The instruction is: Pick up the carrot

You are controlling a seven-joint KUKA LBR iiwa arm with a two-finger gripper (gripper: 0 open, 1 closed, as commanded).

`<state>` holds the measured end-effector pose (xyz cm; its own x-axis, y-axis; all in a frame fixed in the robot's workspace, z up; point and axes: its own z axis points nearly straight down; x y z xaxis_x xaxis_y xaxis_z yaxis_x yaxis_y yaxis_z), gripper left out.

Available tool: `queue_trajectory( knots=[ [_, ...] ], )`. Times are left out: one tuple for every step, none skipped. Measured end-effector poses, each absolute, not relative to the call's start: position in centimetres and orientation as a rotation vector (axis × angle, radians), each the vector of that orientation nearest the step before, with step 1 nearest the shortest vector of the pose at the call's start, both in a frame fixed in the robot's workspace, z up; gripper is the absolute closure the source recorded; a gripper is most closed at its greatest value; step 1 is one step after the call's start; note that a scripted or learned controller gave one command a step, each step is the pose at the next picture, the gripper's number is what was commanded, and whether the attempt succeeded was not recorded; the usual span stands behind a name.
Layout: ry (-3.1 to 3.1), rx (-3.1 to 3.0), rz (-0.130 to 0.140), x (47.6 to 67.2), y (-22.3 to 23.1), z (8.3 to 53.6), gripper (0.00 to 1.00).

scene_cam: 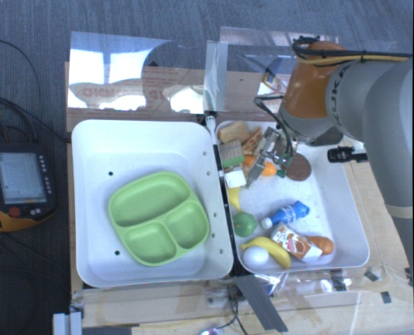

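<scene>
Carrot first: I take it to be the small orange piece in the right bin, toward the bin's ten o'clock corner, lying among a heap of small food items beside a brown disc at its three o'clock. My gripper hangs right over that spot, fingers pointing down toward seven o'clock, and the orange shows just at their tips; from this slant I cannot tell how far apart they stand, nor whether the carrot sits between them, so I claim no hold. I judge the step in hand to be the descent and closing onto the carrot, with lifting not yet done. The next move calls for a close centred on the orange piece alone, since a tan block and other bits crowd it at nine o'clock and could be pinched along with it. Farther down the bin, toward six o'clock, lie a blue bottle, a banana and a green ball, well apart from my work. The left bin holds a green divided plate.
</scene>
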<state>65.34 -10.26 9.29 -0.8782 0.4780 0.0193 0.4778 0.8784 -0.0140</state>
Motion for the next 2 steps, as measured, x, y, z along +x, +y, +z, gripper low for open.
queue_trajectory(
  knots=[
    [-3.056, -0.777, 0.016, 65.9, -10.3, 10.5, 1.00],
    [-2.960, -1.075, 0.000, 62.2, -4.1, 18.7, 1.00]
  ],
)
